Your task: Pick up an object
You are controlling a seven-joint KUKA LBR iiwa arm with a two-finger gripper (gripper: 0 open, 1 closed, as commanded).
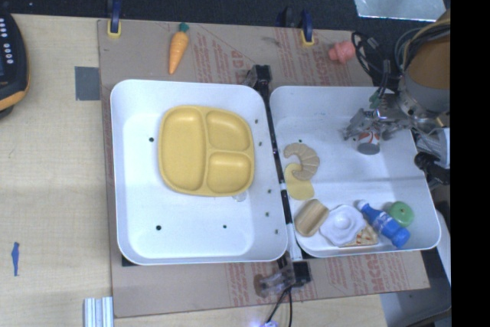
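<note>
We can't tell jaw state; gripper (370, 135) sits low over right bin (321, 99), upper-right part. Croissant (302, 158) at its 8 o'clock, apart. Blue bottle (383, 223), green ball (400, 213) at 6 o'clock. Yellow tray (205, 149) in left bin (130, 165)

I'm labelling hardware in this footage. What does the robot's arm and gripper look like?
The arm enters from the right: a rounded grey body with an orange band near the wrist. Dark cables loop beside it. The gripper is a small, grey metallic assembly with dark parts and a hint of red; finer detail is too blurred to tell.
</note>
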